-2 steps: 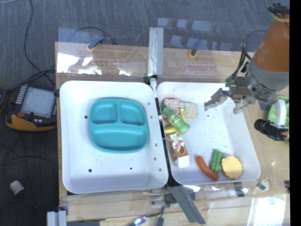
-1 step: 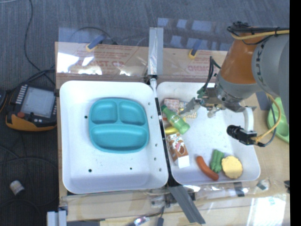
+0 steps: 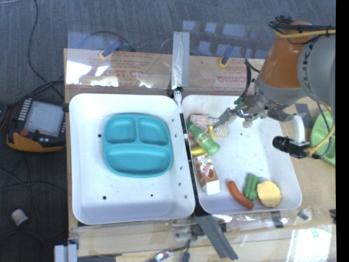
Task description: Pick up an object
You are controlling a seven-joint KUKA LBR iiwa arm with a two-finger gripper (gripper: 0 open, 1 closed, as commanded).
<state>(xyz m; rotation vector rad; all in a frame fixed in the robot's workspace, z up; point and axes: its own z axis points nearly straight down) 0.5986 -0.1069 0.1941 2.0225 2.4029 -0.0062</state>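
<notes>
The right bin (image 3: pixel 272 162) holds several small items. A green bottle (image 3: pixel 203 138) lies by its left wall, beside a pink and white packet (image 3: pixel 198 120). A brown snack packet (image 3: pixel 206 173) lies below them. An orange sausage (image 3: pixel 239 194), a green vegetable (image 3: pixel 251 185) and a yellow round piece (image 3: pixel 269 194) sit near the front right corner. My gripper (image 3: pixel 228 120) hangs low over the back of this bin, just right of the green bottle and the pink packet.
The left bin (image 3: pixel 87 162) holds a teal divided plate (image 3: pixel 137 144). A ridge (image 3: pixel 185 146) separates the two bins. A handheld pendant (image 3: pixel 38 124) lies on the floor at the left. A black cable fitting (image 3: pixel 289 144) juts over the right bin's edge.
</notes>
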